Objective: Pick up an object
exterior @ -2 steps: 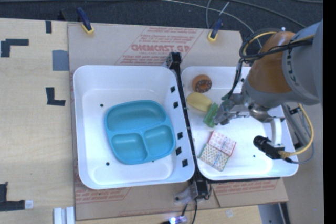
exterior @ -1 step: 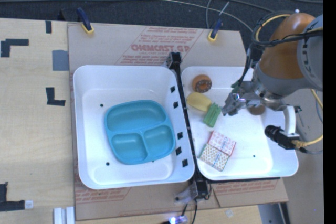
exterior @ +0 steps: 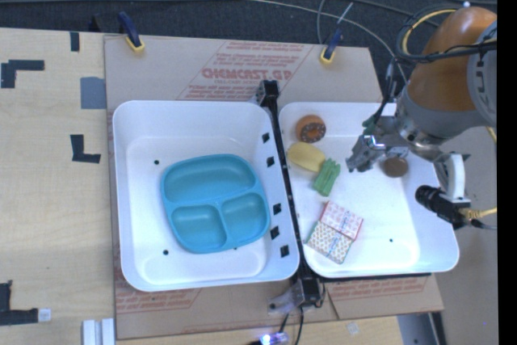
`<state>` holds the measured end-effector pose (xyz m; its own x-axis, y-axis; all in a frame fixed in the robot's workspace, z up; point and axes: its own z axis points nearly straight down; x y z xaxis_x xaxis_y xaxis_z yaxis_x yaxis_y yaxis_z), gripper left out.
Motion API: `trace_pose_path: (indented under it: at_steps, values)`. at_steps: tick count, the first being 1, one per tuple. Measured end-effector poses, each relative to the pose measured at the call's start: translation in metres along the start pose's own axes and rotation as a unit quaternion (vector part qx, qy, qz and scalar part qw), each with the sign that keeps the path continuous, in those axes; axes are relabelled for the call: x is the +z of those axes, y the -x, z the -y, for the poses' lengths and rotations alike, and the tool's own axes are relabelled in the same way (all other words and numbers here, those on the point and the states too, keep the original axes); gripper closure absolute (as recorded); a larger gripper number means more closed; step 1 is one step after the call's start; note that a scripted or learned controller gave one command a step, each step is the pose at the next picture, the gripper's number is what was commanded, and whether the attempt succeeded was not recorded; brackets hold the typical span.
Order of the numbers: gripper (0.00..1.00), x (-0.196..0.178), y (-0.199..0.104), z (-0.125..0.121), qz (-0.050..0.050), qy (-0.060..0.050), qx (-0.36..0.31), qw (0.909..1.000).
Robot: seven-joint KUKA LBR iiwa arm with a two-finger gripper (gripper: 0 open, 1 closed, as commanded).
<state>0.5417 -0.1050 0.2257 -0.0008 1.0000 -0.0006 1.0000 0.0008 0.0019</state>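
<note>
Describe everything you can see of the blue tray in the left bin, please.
The blue tray is a light blue divided plate that looks like plastic, with rounded corners and a raised rim. It has three compartments: one long compartment along the far side and two smaller ones along the near side. It lies flat and right side up on the floor of the left bin, near the middle, turned slightly askew to the bin's walls. Nothing lies in it, and only the bin floor touches it.
</note>
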Motion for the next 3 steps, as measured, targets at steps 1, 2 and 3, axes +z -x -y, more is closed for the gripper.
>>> trace_pose_path:
  at_steps: [1,2,3]
  values:
    - [1.0,0.0,-0.065,0.0,-0.001,-0.002,-0.003,1.0]
    - [1.0,-0.008,-0.124,0.001,-0.001,-0.001,-0.004,1.0]
    - [1.0,0.007,-0.171,0.007,-0.001,-0.003,-0.003,1.0]
